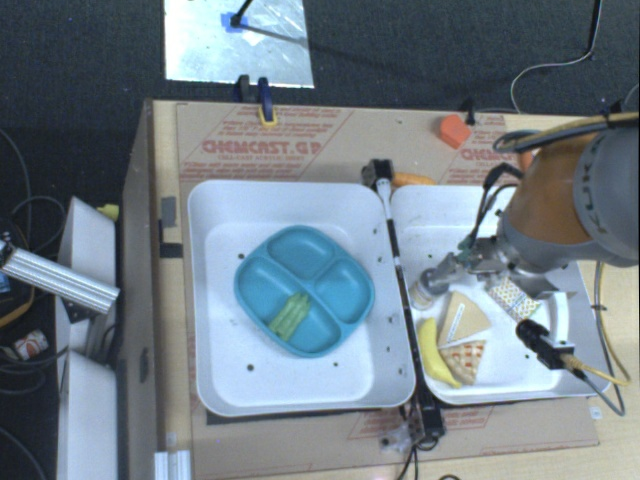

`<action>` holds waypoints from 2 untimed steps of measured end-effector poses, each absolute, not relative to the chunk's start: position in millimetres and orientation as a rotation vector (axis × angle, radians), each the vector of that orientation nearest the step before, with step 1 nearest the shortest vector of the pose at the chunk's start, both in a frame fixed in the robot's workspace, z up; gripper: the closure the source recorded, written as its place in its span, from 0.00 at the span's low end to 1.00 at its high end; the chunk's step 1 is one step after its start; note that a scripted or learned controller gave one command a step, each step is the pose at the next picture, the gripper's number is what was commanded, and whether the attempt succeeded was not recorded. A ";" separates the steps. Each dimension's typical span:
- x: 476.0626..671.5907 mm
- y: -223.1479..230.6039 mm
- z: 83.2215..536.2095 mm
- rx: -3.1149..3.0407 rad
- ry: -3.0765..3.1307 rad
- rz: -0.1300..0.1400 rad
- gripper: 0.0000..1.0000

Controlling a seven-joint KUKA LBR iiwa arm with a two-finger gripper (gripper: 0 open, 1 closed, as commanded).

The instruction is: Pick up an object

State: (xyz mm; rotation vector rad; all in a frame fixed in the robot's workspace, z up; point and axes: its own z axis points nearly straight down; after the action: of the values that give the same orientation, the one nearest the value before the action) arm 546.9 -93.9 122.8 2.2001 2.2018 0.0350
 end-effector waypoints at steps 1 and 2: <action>546.7 -93.9 122.6 2.200 2.202 0.035 0.00; 544.8 -94.0 122.0 2.198 2.201 0.038 0.00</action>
State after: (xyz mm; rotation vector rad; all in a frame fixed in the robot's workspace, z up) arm 544.8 -94.0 122.0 2.1982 2.2011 0.0381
